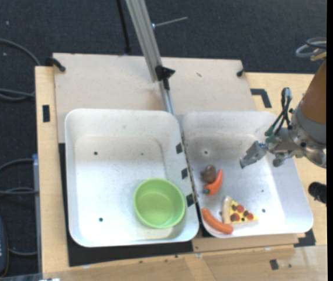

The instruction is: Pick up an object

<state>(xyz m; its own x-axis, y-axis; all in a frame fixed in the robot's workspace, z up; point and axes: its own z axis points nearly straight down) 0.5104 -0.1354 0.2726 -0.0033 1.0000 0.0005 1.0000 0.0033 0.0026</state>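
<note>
The grey two-finger gripper (254,155) hangs above the right-hand shallow white bin (283,204) — I cannot tell its grip state — short of the small orange toy carrot (214,184), presumably lining up a pick.

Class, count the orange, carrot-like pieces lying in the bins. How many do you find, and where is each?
2, both in the right bin. One orange piece lies beside a brown lump near the left wall. The other lies at the front left corner, beside the pizza slice. None looks hidden.
</note>
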